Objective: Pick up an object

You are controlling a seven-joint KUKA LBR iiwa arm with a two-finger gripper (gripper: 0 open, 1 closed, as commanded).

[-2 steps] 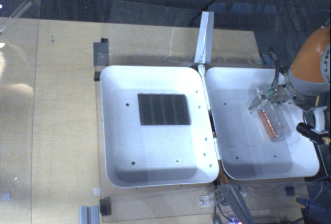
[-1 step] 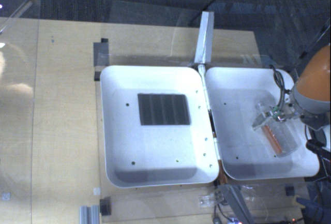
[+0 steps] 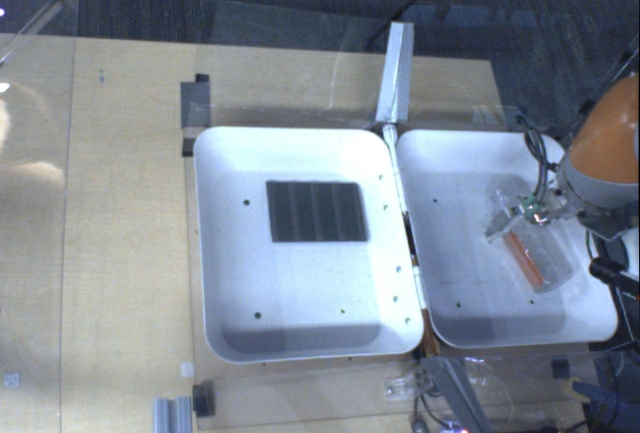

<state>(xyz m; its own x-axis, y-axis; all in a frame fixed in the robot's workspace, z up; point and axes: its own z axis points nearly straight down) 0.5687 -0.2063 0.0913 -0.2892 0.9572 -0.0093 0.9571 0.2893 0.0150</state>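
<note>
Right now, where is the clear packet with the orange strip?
The clear packet lies in the right bin, toward its right side, just below the pincer, well away from the dark ribbed mat in the left bin.

Arm point(image 3: 606, 156): rounded housing w/ orange band, smooth & glossy, soft highlight on top. Below the band a grey ring/collar, lighter grey edge, darker underneath. Thin dark cables point(image 3: 540, 161) loop off the wrist side, curving along the housing. End effector point(image 3: 515, 219): small, pale grey/metallic, angular bits, approx. wedge-shaped outline; tiny green & red specks at its base where it meets the wrist, prob. indicator lights or connectors, too small to tell which. More dark hardware under the collar, black, blocky, detail unclear. No markings or screws legible at this res.
</note>
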